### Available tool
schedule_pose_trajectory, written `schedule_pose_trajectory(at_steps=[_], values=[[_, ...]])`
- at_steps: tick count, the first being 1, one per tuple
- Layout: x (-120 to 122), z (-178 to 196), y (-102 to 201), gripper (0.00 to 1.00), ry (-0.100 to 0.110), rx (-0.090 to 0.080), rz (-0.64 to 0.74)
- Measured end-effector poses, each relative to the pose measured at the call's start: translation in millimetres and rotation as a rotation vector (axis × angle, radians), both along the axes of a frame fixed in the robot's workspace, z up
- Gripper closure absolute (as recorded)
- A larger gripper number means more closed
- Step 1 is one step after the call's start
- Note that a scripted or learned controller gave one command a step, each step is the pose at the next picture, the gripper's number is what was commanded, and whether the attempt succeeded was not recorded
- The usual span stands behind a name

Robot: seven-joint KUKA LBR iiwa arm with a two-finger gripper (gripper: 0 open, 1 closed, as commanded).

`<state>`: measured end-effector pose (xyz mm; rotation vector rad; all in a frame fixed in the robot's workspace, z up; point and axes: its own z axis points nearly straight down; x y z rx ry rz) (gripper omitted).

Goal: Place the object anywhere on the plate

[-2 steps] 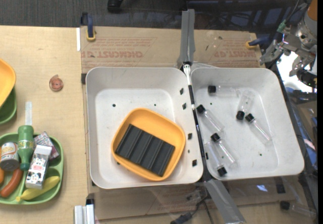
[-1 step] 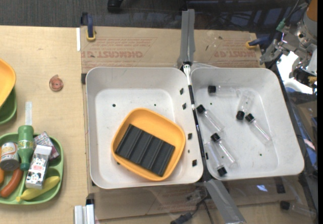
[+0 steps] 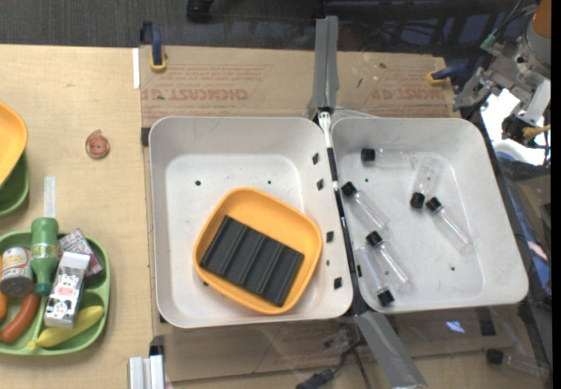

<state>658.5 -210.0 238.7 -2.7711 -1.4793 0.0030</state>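
Judging from how things lie, the step in hand is the pick itself: several clear plastic vials with black caps [image 3: 379, 245] lie scattered in the shallow white right-hand bin [image 3: 504, 243], and none has reached the rounded-square orange plate [image 3: 230, 208] in the shallow white left-hand bin [image 3: 175, 159]. Taking the plate as the landmark and going near to far, a ribbed black rectangular block [image 3: 254, 260] lies on the plate and covers much of it, so a vial would best be set on the bare orange margin along the plate's upper-left side, where it is less likely to roll off a ridge. To the plate's right, across the divider between the bins, the vials lie at mixed angles; one lying apart from its neighbours, such as the vial [image 3: 445, 219] far right of the plate, looks the cleaner target, grasped across its barrel. Farthest from the plate, up and to its right beyond the right bin's corner, the hand [image 3: 517, 89] is cut off and cluttered by cables, and whether it is released or clenched I cannot tell. Clear glass on white makes vial outlines faint.
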Motion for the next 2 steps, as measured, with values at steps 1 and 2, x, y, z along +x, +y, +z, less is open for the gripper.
schedule_pose_trajectory(at_steps=[1, 2], values=[[0.0, -3.7, 0.5, 0.0, 0.0, 0.0, -0.047], [0.1, 4.5, 2.9, 0.0, 0.0, 0.0, -0.136]])
